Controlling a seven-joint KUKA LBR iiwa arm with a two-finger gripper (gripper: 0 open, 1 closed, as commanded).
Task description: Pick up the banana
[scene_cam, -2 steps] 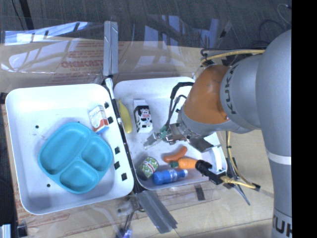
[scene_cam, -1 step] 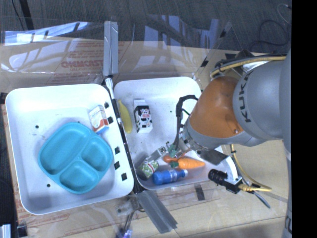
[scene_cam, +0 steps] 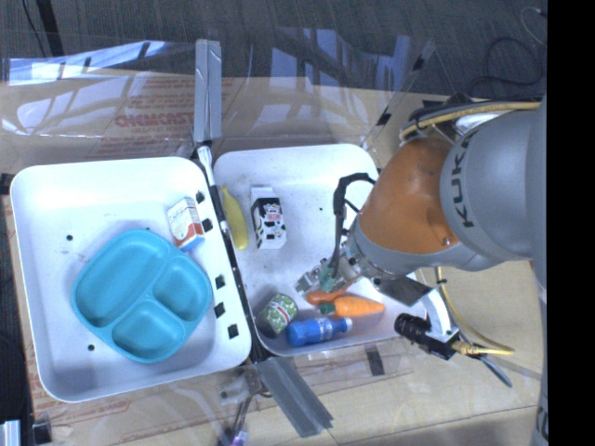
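Observation:
The banana (scene_cam: 238,221) is a yellow strip lying along the left wall of the right bin (scene_cam: 307,161), beside a small white carton (scene_cam: 268,221). My gripper (scene_cam: 323,281) is low in the front of the same bin, well to the right of the banana and in front of it. It hangs just above an orange carrot (scene_cam: 351,306). The arm's orange band and grey wrist cover the bin's right side.
In the right bin's front there is a green can (scene_cam: 277,312) and a blue bottle (scene_cam: 316,330) lying next to the carrot. The left bin (scene_cam: 56,203) holds a blue divided tray (scene_cam: 139,295) and a small red-and-white carton (scene_cam: 184,221).

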